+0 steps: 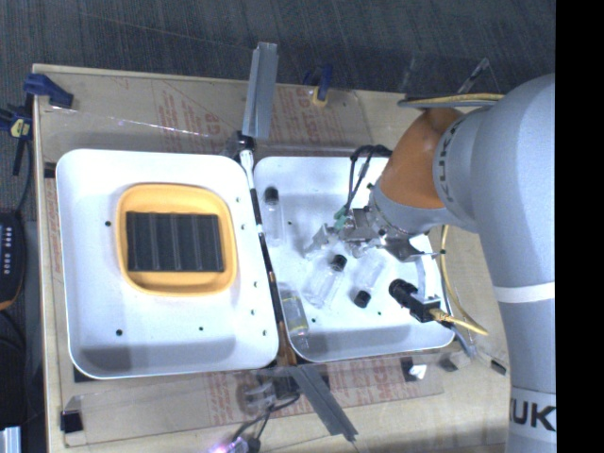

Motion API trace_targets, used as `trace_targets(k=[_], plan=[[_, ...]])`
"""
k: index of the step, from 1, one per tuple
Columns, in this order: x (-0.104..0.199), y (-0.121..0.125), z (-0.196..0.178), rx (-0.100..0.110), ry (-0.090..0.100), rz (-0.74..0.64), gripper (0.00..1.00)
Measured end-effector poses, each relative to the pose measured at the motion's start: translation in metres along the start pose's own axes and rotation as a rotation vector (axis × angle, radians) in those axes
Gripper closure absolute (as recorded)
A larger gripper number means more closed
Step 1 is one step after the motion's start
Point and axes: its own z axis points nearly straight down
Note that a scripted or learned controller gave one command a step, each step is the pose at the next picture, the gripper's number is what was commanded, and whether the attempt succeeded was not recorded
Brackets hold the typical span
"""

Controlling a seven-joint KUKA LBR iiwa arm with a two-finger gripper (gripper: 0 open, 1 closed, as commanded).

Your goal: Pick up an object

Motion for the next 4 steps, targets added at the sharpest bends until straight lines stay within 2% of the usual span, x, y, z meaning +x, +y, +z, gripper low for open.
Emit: trace_targets(k=[1,2,3,4], plan=[[0.064,-0.014,0.000,0.000,0.000,-0.060,0.00],[0.043,-0.030,0.000,0.002,0.001,-0.060,0.00],[0.065,-0.030,-0.001,-0.001,-0.003,-0.111,0.00],[-0.026,0.019,-0.002,-0.004,0.000,-0.084,0.00]])
